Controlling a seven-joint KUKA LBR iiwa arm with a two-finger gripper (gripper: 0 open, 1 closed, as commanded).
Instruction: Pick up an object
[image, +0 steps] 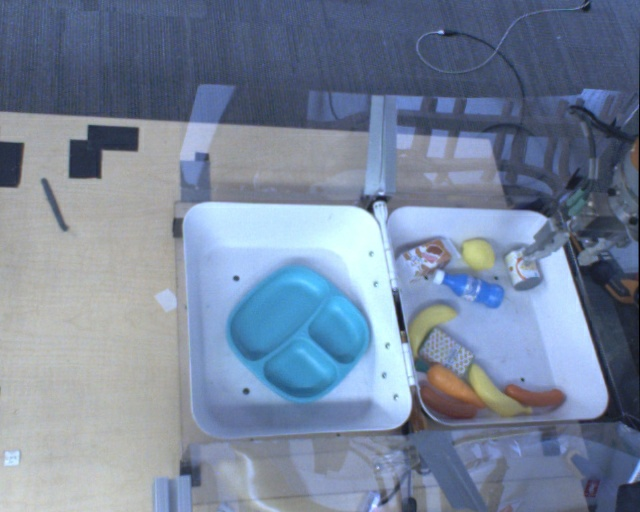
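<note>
The right white bin (585, 330) holds several toy foods. Along its far side lie a red-and-white packet (425, 258), a yellow lemon (478, 254) and a blue bottle (473, 289). Nearer the front sit a banana (430, 322), a checkered grey block (446, 350), a carrot (448, 382), a second banana (493, 391) and a red sausage (535, 397). My gripper (528, 264) reaches in from the right at the bin's far right corner. Its tip is down at a small white-and-orange can (521, 271), touching or just over it.
The left white bin (210, 250) holds a blue divided plate (298, 331). A metal divider post (380, 150) stands between the bins at the back. Cables and the arm's body (600, 215) crowd the far right edge.
</note>
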